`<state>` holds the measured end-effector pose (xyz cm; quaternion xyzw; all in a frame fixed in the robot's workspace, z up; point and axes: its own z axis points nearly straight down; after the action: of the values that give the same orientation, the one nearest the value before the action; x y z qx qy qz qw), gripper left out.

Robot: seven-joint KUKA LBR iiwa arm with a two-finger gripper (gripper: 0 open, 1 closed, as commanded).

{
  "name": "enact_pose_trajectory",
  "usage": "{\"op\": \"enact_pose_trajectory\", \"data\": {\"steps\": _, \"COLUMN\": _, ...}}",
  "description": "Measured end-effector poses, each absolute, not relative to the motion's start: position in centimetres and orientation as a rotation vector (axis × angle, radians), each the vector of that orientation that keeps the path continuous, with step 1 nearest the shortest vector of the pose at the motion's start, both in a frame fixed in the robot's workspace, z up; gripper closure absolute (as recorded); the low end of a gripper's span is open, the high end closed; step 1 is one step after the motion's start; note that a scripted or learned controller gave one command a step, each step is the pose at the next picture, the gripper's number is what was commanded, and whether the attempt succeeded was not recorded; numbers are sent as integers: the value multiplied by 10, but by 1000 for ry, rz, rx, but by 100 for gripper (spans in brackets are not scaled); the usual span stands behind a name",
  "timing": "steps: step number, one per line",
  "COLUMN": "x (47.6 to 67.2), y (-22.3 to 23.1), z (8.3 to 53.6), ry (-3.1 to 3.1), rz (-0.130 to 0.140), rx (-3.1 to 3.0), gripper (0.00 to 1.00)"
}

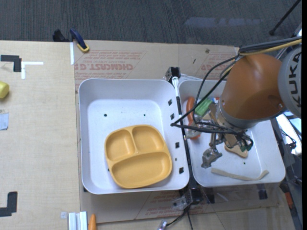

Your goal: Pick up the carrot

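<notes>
The gripper [209, 156] is hanging inside the right bin [268, 175], fingers slightly apart and holding nothing, likely positioning for a grab; the carrot [190, 114] is lying just beyond it, along that bin's divider-side wall

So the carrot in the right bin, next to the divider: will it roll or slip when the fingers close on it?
The carrot looks long and rounded, so it would probably roll sideways if nudged off-centre. Its surface looks smooth, so it may slip from a loose grip. It lies close to the right bin wall, partly behind the arm's cables, which probably leaves little room beside it.
</notes>
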<state>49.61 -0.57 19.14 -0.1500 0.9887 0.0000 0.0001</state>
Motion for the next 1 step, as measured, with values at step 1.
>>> {"op": "enact_pose_trajectory", "data": {"steps": 1, "x": 491, "y": 60, "z": 191, "ry": 3096, "rz": 2, "rx": -524, "gripper": 0}}
